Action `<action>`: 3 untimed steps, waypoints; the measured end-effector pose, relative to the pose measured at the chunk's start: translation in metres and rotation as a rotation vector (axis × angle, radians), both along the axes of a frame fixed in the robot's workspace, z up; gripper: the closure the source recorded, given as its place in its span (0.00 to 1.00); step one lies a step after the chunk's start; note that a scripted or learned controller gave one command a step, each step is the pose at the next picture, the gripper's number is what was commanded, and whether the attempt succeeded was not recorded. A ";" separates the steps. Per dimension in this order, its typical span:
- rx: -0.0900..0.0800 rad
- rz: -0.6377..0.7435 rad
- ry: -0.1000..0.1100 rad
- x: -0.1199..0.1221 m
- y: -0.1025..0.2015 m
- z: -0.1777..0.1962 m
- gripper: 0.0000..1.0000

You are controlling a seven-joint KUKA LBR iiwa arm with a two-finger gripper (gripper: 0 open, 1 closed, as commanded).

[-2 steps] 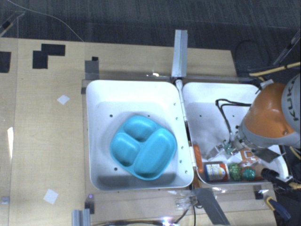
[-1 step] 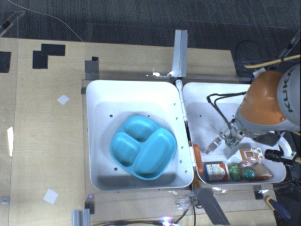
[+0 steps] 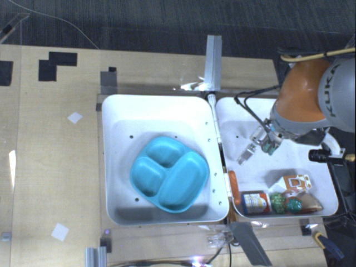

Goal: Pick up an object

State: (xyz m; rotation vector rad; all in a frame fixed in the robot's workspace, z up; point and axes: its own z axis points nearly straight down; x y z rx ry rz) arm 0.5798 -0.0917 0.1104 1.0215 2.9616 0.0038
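blue divided plate (image 3: 169,174) in left bin (image 3: 119,115), pincer (image 3: 249,152) over right bin (image 3: 233,113), grip state unclear

The arm (image 3: 328,93) is a thick, rounded body in pale grey, with black letters "KU" showing on its side near the picture's edge. A broad orange band (image 3: 300,93) wraps it just above the wrist, smooth and glossy. A thin black cable (image 3: 253,107) loops out from under the band and runs down toward the hand. The hand (image 3: 253,149) is small and metallic, silver-grey, with a touch of green on its body and slim pale fingers (image 3: 245,156). Just beyond the hand, a black fitting (image 3: 322,156) juts from the arm's white lower part.
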 end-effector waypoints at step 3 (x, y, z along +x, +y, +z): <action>0.003 -0.297 0.005 -0.092 -0.001 -0.004 0.00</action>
